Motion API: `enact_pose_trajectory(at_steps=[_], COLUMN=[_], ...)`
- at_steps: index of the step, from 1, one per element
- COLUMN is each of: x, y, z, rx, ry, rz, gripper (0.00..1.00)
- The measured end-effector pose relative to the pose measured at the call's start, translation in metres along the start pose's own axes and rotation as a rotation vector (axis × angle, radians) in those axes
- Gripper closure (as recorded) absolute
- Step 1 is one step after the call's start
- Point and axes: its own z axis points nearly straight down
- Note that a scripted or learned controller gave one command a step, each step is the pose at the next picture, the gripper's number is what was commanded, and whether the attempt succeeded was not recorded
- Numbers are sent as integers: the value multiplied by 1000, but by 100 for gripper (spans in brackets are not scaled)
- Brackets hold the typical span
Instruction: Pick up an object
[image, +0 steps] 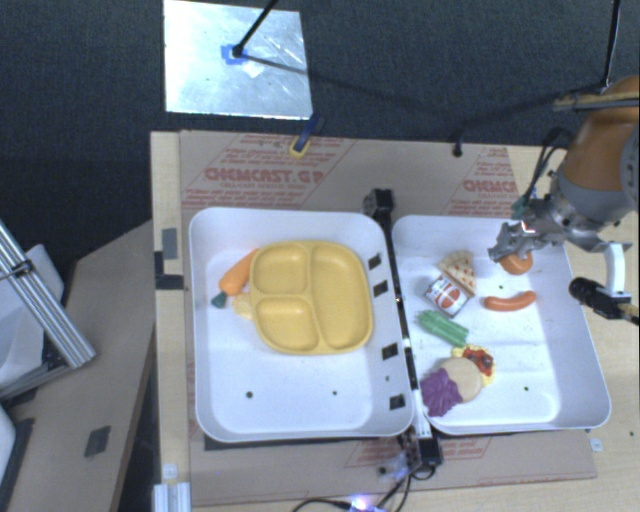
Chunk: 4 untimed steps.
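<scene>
Two shallow white bins sit side by side on the bench. The left bin (215, 400) holds a yellow divided plate (305, 297) with three compartments, lying flat near the bin's middle. A toy carrot (236, 273) lies against the plate's left edge, its green end pointing toward the bin's left wall, and a small pale yellow piece (243, 306) peeks out from beside the plate just below the carrot.

The right bin (570, 400) carries the toy food. A wedge-shaped sandwich piece (459, 268) lies near the bin's upper middle, with a small red and white can (447, 294) just below it and touching or nearly touching it. A green bean-like piece (442, 327) lies slantwise below the can. A red sausage (509, 301) lies to the right of the can, apart from it. Near the front of the bin, a tan, purple and red cluster of food (456, 380) rests by the dividing wall.

The arm reaches in from the right, and its gripper (517, 243) hangs over the upper right part of the right bin. A round orange object (516, 264) sits directly beneath the gripper, at or just under its tip. Whether the gripper is closed on it or merely above it cannot be told from this angle.
</scene>
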Motion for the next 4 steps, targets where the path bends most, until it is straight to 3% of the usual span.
enact_pose_trajectory(at_steps=[1,4], x=[0,153], y=[2,3], z=[-54,-44], rx=[0,5], ry=[0,4], rz=[-2,-6], gripper=[100,100])
